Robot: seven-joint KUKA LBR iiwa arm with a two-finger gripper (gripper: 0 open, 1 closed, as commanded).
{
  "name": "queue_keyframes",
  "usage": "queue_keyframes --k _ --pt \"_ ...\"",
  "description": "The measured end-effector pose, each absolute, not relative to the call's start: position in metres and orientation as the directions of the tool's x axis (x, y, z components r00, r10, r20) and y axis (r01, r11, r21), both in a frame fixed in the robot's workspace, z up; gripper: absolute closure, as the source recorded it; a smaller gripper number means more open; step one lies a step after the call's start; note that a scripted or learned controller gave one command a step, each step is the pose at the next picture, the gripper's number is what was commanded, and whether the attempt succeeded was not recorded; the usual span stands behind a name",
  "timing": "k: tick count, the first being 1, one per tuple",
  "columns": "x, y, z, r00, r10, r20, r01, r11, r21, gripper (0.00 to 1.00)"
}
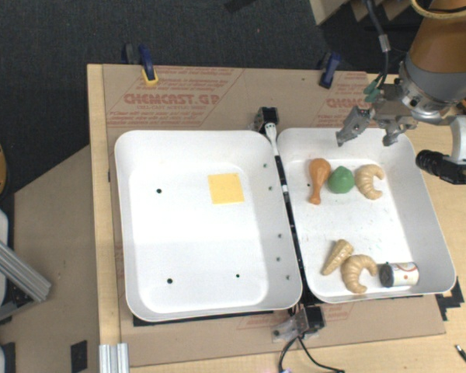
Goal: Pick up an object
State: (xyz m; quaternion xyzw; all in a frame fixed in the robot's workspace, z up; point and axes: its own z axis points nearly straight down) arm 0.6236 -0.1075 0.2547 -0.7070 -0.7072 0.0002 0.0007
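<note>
My gripper [370, 131] hangs open above the far edge of the right bin [427, 208], with nothing between its two fingers. Just below it lie an orange drumstick [318, 179], a green ball [342, 179] and a tan croissant [370, 181] in a row. Near the bin's front sit a small tan cone-shaped pastry [337, 256], a second croissant [358, 271] and a small white and black can [398, 274] on its side. A yellow square slice [225, 188] lies flat in the left bin [140, 208].
The two white bins stand side by side on a cardboard sheet [217, 92] held by clamps [145, 62] at the back edge. A black cable [443, 165] part juts in at the right of the right bin.
</note>
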Motion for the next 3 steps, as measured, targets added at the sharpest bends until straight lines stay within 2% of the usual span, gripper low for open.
queue_keyframes --k 1,2,3 --pt "0.656 -0.073 0.18 -0.004 1.0 0.002 1.0 0.004 -0.007 0.0" --pt "0.652 -0.106 0.078 0.003 1.0 0.001 1.0 -0.003 -0.008 0.0" --pt "0.655 -0.104 0.096 0.001 1.0 -0.001 1.0 -0.001 0.003 1.0"
